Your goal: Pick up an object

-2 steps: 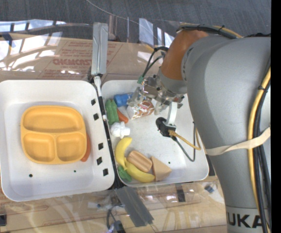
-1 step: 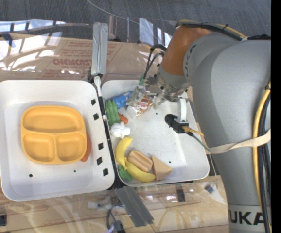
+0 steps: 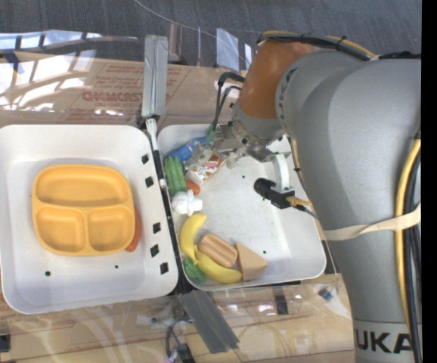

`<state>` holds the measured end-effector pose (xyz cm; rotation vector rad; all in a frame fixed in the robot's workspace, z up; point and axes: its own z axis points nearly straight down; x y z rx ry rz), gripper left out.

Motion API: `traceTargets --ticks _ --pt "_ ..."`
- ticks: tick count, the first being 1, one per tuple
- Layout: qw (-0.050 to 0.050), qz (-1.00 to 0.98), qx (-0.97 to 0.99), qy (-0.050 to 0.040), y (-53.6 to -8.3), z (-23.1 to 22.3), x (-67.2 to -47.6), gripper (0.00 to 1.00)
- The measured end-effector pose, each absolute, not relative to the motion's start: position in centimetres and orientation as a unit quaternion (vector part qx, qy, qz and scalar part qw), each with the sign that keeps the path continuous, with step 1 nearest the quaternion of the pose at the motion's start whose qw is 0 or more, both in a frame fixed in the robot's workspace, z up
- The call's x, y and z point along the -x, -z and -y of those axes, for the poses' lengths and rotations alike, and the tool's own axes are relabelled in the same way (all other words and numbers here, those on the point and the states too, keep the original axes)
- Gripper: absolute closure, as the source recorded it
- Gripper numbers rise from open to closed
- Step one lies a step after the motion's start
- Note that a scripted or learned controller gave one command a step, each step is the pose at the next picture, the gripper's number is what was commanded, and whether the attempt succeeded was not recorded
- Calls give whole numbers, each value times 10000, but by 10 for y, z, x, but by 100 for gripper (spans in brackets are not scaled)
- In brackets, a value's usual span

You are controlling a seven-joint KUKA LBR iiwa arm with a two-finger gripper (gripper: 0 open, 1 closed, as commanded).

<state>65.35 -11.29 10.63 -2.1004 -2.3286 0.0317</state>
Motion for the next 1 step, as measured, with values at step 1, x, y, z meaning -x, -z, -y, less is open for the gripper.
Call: traceTargets --ticks 1 --pt "33 7145 6996 -59 -106 109 -655 0"
